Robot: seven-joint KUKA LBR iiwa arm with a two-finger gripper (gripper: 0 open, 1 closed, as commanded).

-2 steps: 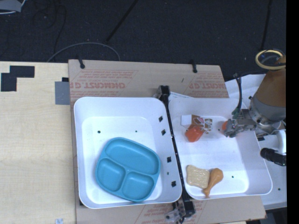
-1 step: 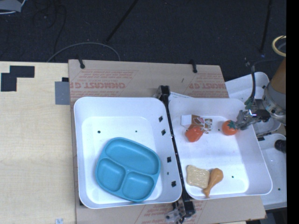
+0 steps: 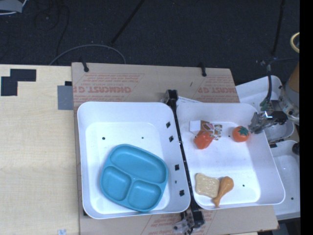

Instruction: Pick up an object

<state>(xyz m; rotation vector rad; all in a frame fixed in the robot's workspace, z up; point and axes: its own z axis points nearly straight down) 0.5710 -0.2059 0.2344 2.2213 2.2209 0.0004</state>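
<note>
The right bin [image 3: 274,180] holds an orange tomato-like toy [image 3: 239,134] near its right wall, a red toy [image 3: 203,140] with a small printed packet [image 3: 213,129] and a white card [image 3: 195,126] beside it, plus a toast slice [image 3: 207,184] and a chicken drumstick [image 3: 223,188] near the front. My gripper [image 3: 257,123] is at the bin's right rim, just right of the orange toy, and nothing shows between its fingers.
The left bin [image 3: 93,116] holds a blue divided plate [image 3: 133,177]. A black divider [image 3: 177,146] runs between the bins. Cardboard [image 3: 146,84] lies under them, and cables hang at the far right.
</note>
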